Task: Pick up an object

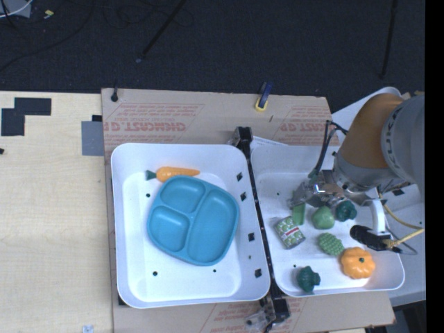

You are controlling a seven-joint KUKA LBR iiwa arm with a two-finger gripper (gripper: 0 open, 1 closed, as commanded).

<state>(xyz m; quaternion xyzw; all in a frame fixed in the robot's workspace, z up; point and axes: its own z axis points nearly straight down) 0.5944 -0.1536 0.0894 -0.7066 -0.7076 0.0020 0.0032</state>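
White plastic makes the two bins. The left bin [128, 283] and the right bin [388, 283] sit side by side, touching down the middle.

One grey arm [409, 141] with an orange band comes in from 3 o'clock. It is the biggest thing over the right bin. Its gripper [316, 194] hangs low at about 10 o'clock in that bin. I cannot tell how wide the gripper is, because it is small and dark there.

One blue plate [193, 219] with three parts lies in the middle of the left bin. One orange carrot [177, 174] lies at 12 o'clock of the plate, just touching its rim.

The right bin holds six small toys. One orange pumpkin [357, 263] sits at 4 o'clock. One green spotted can [289, 232] lies at 8 o'clock. One bumpy green corn [331, 244] is between the can and the pumpkin. One round green fruit [322, 218] sits just under the gripper. One dark green broccoli [307, 279] is at 6 o'clock. One small teal toy [345, 210] is just beside the green fruit, at its 3 o'clock.
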